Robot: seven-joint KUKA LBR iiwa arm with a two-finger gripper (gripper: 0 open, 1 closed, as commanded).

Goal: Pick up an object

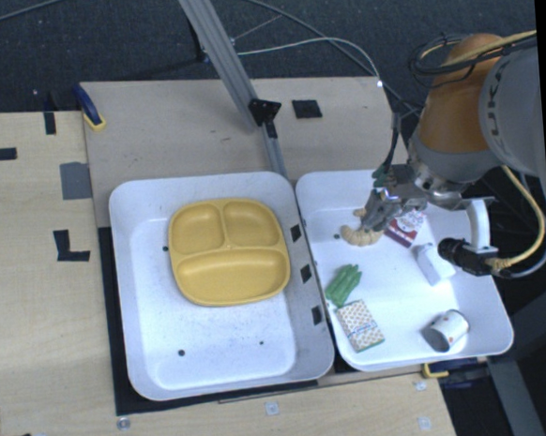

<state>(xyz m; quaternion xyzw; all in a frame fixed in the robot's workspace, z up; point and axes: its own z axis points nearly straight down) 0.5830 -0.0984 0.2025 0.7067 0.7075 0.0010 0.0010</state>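
My gripper (384, 211) hangs over the upper middle of the right bin (471, 338), just above and to the right of a small tan object (357, 236). A red and white packet (408, 230) lies right beside the gripper, partly hidden by it. Further down the bin lie a green object (344, 282), a patterned packet (360, 325), a white cylinder (430, 264) and a small white and grey cup (447, 330) on its side. Nothing visibly hangs from the gripper.
The left bin (148, 297) holds a yellow divided plate (229, 251) in its upper half. A grey pole (227, 56) slants down to the gap between the bins. Cables run near the arm at the right.
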